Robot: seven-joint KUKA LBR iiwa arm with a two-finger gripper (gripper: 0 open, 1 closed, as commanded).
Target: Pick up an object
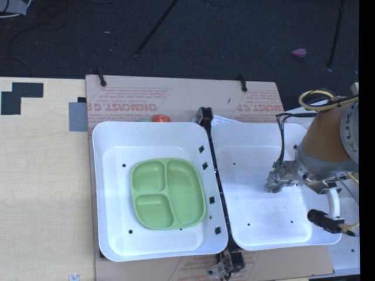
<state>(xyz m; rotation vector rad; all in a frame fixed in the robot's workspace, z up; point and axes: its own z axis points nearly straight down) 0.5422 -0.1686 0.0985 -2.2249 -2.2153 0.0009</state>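
In the camera view, the gripper (280, 179) sits low in the right bin (258, 246), at about 3 o'clock in the picture. I see nothing held under it. I cannot tell if it is open or closed.

I think the arm is at the reaching step and has not picked anything up yet.

The thing to grab is the green plate (168, 193). It lies flat in the middle of the left bin (111, 157), well apart from the gripper, toward 9 o'clock. It has three little sections and a thin rim.

Next the arm should go over the wall between the bins and pinch that rim.
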